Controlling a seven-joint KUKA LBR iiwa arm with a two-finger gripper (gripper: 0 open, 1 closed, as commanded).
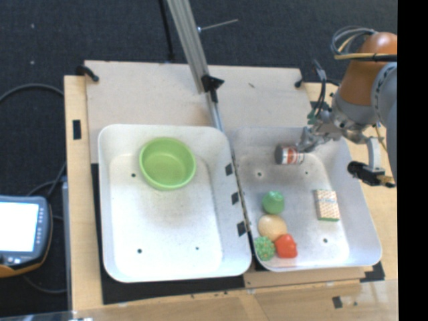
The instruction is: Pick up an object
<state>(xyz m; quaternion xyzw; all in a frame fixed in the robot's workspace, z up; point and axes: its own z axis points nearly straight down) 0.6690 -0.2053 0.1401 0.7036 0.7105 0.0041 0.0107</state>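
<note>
My gripper [309, 139] hangs over the far part of the right bin [348, 246], reaching in from the right. A small can [288, 155] with a red band lies on its side just left of and below the gripper tip, touching it or very close; I cannot see whether it is held. Nearer the front of the same bin sit a green ball [273, 202], a beige egg-shaped thing [271, 225], a bumpy green thing [265, 248] and a red thing [286, 246]. A pale speckled rectangular block [326, 204] lies to their right.
The left bin [167, 246] holds a light green bowl [167, 163] near its far edge. A slanted metal rail [190, 39] rises behind the bins, ending near the divider between them. A tablet [20, 233] sits off the bench at the left.
</note>
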